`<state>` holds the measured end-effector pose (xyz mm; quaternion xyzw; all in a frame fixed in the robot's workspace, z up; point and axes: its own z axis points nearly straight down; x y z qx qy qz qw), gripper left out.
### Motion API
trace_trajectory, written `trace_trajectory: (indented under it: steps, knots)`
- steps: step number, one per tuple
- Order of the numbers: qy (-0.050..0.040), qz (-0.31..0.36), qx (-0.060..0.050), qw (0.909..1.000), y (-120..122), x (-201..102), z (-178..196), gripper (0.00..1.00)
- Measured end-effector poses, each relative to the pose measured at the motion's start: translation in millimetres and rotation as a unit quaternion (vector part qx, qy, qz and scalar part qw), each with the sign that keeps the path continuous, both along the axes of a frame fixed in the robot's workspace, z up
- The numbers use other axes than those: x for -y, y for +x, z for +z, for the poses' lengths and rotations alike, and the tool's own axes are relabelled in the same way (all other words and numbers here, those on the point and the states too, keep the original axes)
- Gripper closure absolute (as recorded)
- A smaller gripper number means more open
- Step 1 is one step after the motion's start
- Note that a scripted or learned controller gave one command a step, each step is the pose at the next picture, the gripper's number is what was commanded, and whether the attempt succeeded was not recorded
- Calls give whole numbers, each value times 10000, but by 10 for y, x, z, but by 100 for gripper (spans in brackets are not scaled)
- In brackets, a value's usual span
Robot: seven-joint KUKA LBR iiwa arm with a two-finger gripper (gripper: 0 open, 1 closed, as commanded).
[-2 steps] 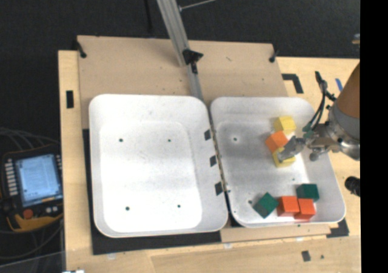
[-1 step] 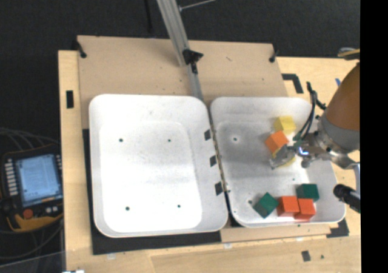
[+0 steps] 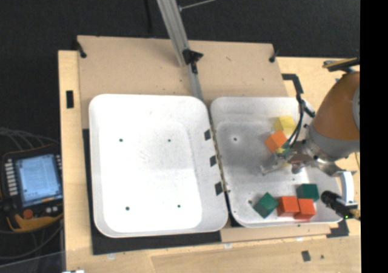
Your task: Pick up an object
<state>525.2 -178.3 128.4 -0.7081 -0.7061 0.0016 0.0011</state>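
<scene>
A: Where does everything lie on the surface [image 3: 151, 62]?
B: The left bin [image 3: 151, 162] sits beside the right bin [image 3: 242, 126], which holds the blocks. The arm [image 3: 336, 114] hangs over that bin's right edge, its hand [image 3: 285, 159] low near the middle.
A: Holding anything?
B: I cannot tell. The orange block [image 3: 276, 141] lies just beside it, touching a yellow block [image 3: 284, 124].
A: How will it handle?
B: Probably light, stiff and rather smooth; pinch opposite flat faces.

A single fixed camera looks down at a slant from above the bench [image 3: 170, 65], far enough to take in both white bins. The left bin [image 3: 103, 144] and right bin [image 3: 242, 114] sit mid-frame, with dark floor beyond.
</scene>
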Motion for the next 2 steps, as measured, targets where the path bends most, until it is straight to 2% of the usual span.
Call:
trace_trajectory:
  steps: [1,2]
  knots:
    - [0,-22,49,10000,24,6,137,100]
    - [-12,28,62,10000,106,57,755,100]
